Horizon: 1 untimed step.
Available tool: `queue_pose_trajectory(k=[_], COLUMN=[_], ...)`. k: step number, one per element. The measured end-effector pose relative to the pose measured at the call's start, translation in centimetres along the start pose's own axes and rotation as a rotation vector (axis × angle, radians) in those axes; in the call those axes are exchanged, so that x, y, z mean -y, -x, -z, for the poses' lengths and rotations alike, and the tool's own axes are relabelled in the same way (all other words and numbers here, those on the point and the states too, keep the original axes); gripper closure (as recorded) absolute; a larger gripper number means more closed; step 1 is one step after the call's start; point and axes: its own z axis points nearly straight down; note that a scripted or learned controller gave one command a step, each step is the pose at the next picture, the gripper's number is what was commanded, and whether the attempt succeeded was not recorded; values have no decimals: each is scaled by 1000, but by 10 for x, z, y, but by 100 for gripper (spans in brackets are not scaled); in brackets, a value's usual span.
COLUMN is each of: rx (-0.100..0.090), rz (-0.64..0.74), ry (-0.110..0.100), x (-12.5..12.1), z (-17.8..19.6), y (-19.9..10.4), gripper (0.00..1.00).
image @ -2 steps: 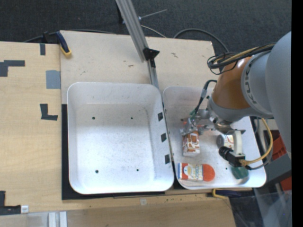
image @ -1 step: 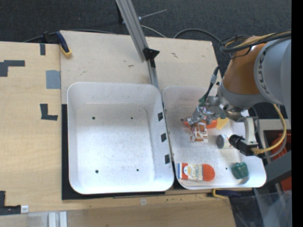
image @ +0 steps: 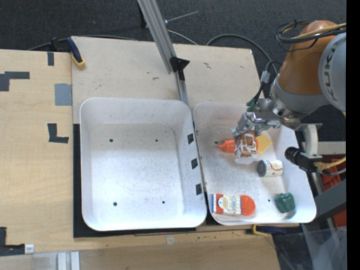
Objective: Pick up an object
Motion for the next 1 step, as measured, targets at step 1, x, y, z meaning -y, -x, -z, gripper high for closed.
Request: queue_pose_trajectory(k=[1], rx=[0], rz=[0], ry=[0], x=[-1], z=[53], y=[0], gripper=[100])
